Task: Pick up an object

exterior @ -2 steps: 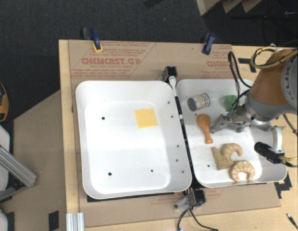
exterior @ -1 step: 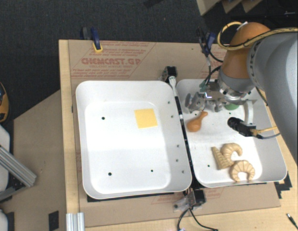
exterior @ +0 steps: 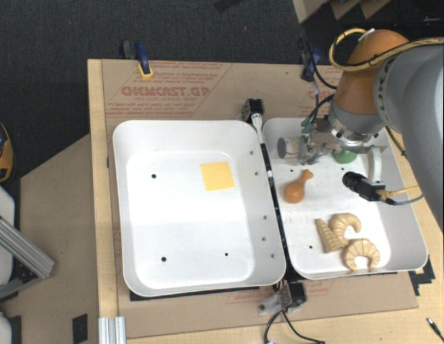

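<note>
Camera view, and the chicken drumstick lies right of centre in the frame, in the right bin, close to the divide between the bins. Below it, toward the lower right, two croissants sit touching each other. Across in the left bin a yellow square lies alone. Up above the drumstick the gripper hangs at the right bin's top edge, a green object just beside it; open or closed, I cannot tell.
</note>
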Robot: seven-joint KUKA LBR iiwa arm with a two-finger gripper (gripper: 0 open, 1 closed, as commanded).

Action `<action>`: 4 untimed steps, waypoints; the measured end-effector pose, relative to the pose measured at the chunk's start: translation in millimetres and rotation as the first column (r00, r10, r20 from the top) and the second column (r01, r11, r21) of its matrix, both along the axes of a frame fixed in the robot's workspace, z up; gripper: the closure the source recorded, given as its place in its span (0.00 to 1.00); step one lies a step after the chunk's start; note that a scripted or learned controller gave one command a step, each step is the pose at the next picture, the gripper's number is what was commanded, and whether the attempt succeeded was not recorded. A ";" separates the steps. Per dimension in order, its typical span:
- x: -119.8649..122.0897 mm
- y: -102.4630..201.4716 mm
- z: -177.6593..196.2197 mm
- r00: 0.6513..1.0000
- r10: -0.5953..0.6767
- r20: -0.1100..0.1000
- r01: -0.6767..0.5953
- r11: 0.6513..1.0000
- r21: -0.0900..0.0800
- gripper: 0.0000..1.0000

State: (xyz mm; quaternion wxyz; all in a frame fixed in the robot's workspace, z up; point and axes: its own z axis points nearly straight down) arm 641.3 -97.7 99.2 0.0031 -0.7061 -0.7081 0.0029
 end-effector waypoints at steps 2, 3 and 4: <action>31.1 57.5 115.7 1.000 0.006 0.029 -0.006 1.000 -0.001 1.00; 27.1 89.6 291.9 1.000 0.003 0.031 -0.003 1.000 0.000 1.00; -23.9 164.6 213.5 1.000 0.004 0.000 -0.004 1.000 0.002 1.00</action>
